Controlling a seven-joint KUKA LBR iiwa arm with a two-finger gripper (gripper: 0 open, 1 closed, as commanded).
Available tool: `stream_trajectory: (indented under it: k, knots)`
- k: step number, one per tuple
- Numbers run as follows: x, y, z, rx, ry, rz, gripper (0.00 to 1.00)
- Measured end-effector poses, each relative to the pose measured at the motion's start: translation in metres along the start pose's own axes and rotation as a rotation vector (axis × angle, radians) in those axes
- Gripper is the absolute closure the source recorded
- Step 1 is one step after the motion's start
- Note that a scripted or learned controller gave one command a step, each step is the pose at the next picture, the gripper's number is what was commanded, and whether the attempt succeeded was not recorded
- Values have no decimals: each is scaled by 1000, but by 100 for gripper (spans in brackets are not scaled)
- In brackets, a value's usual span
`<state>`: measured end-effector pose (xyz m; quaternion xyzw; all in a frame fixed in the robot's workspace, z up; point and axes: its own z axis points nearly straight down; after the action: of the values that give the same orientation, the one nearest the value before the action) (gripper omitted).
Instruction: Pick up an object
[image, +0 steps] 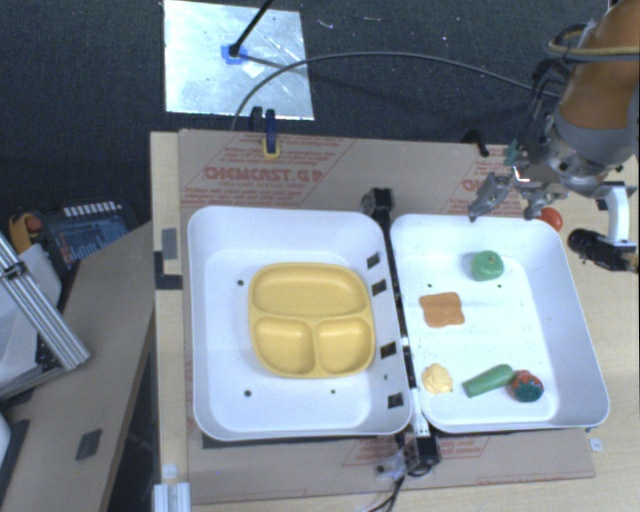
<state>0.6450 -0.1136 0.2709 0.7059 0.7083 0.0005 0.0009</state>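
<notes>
My gripper (508, 203) hangs over the back edge of the right bin (570, 300), open, with nothing between its fingers. A round green piece (487, 265) lies in the bin just in front of it. Further forward lies a flat orange piece (441, 309). Along the bin's front are a pale yellow lump (436, 378), a green cylinder (487, 380) and a red and teal ball (527, 386). A small orange-red thing (550, 214) shows beside the gripper at the bin's back right corner; I cannot tell what it is.
The left bin (215, 300) holds a yellow divided tray (310, 318). A black hinge strip (392, 300) runs between the bins. A cable (400, 58) arcs across the back towards the arm. A grey rail (40, 310) lies at the far left.
</notes>
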Motion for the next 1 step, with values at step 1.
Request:
stream_trajectory:
  k: [1]
  knots:
    - [3, -3, 42, 2, 0, 1, 0]
